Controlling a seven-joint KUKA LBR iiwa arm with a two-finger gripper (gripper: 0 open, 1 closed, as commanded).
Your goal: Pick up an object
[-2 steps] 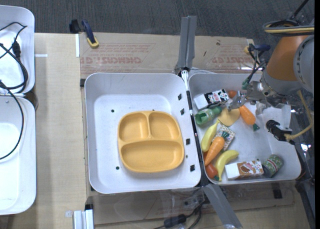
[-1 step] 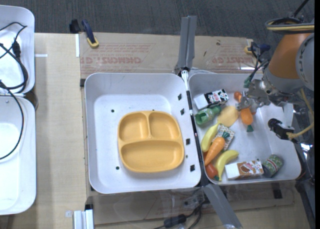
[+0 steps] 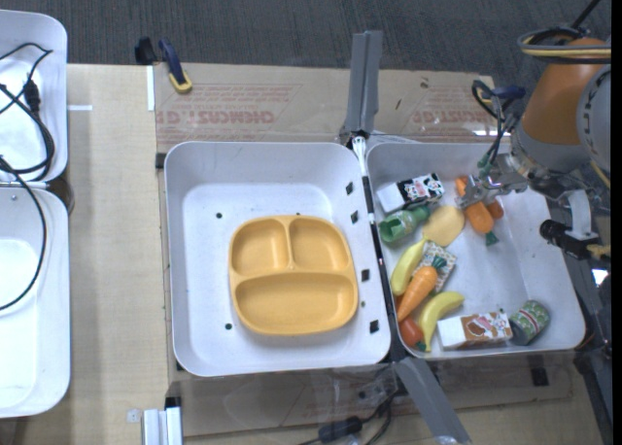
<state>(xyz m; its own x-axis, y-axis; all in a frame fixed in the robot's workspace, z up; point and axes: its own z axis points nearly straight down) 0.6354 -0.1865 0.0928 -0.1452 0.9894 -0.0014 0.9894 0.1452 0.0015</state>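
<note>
Down at the front of the right bin [image 3: 569, 331] there's a little carton [image 3: 474, 329] with a red and white label I can't read, a green can [image 3: 531, 321] next to it, and a banana [image 3: 434, 312] plus a carrot [image 3: 418, 288] just behind. Left bin [image 3: 185, 239] just has a yellow divided plate [image 3: 292, 273]. Progress-wise I'd say the pick hasn't happened yet: everything looks like it's lying on the bin floor, nothing lifted. The gripper [image 3: 483, 186] is down at the back of the right bin, right by a small orange toy [image 3: 481, 215], which is my guess for the target, but honestly can't tell from here what it's doing. Readable text: the cardboard [image 3: 233, 113] under the bins says something like "CHEMCNZ", upside down. A black and white carton [image 3: 418, 188] has print too small to read.
</note>
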